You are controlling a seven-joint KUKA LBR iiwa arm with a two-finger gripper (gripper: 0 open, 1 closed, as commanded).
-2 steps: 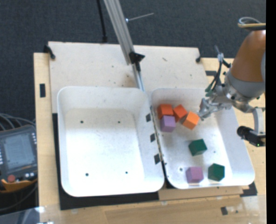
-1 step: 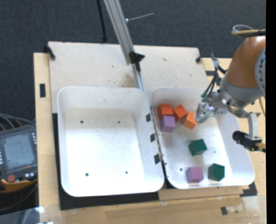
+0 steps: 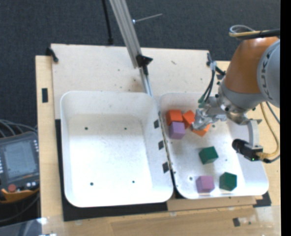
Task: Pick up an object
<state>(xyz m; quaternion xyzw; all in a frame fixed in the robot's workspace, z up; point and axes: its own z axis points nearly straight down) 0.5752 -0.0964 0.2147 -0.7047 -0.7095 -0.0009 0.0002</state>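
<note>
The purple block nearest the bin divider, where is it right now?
In the camera view, that purple block lies in the right bin, near its far left corner, just below an orange block and left of the gripper.

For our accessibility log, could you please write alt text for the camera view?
The gripper is down among orange blocks at the far end of the right bin, beside a purple block. Two green blocks and another purple one lie nearer; the left bin sits alongside.

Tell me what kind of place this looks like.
Probably a robotics lab test bench: an industrial arm reaches over two white bins, coloured blocks lie in the right bin, and a teach pendant sits at the left.
</note>
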